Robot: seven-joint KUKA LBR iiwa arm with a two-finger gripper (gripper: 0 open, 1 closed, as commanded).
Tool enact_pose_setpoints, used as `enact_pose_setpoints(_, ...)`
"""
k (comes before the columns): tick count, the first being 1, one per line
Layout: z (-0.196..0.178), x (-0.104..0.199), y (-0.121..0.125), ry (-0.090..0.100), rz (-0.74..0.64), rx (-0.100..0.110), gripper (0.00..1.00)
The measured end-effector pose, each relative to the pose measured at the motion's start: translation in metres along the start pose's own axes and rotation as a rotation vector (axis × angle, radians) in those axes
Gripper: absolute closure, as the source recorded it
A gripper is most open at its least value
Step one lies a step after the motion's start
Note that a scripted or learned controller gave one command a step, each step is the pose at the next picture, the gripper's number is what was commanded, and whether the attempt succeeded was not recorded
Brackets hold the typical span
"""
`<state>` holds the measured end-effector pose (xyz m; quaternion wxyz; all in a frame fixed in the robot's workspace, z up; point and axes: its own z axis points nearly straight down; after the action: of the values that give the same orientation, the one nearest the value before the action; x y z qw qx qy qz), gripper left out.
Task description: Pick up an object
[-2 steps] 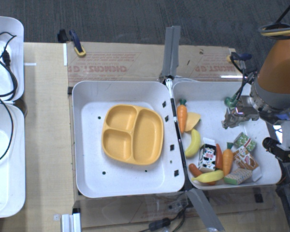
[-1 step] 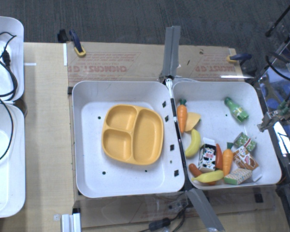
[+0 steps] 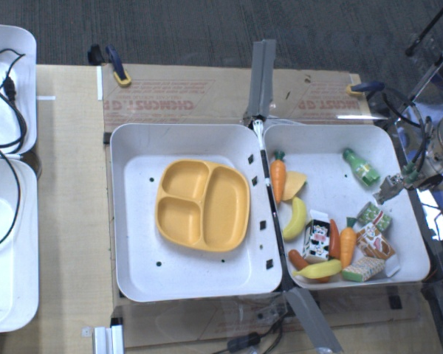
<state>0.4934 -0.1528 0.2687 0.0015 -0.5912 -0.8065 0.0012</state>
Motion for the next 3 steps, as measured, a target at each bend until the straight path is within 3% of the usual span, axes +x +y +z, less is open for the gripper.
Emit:
enact_pose_setpoints(1,0.145,0.0,-0.014,0.0,0.107,-0.002,0.0)
enact_pose_setpoints(2,0.173,0.001,-0.009,-0.007,0.172,-0.019,0.0)
enact_pose_setpoints(3,0.178,0.0,-0.015,-0.001,-0.143,-0.004,0.0)
